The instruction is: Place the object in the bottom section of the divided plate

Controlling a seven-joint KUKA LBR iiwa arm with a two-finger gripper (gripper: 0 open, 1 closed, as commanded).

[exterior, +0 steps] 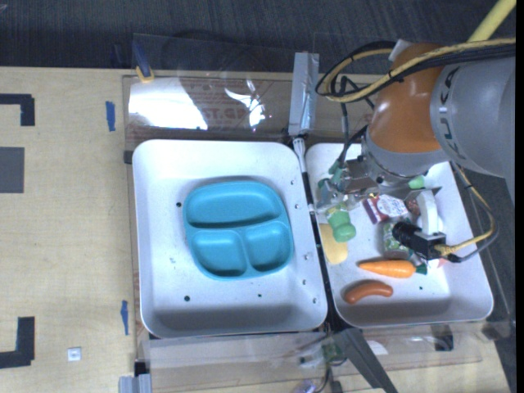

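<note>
Your divided plate (237, 228) is the blue one lying in the left bin (155, 178), near that bin's middle. It has one long section along its upper side and two smaller sections below it, and all three show bare blue.

The things you could pick lie in the right bin (471, 297). Along its left wall you see a pale yellow piece (333, 244) with a green piece (341, 223) resting at its upper end. Toward the lower edge lies a brown sausage (368, 291), and just above it an orange carrot (386, 268) with its green end pointing right. Further up and right is a clutter of small packets in red, white and green (393, 211); you cannot make out what each one is.

The pincer (348, 182) hangs over the upper left part of the right bin, under the arm's orange band (405, 113), right above the green piece. Whether it is open or closed you cannot tell, for its tips are lost in the clutter. Yellow and black cables (360, 68) loop over the arm. Both bins sit on the pale desk (65, 244).
</note>
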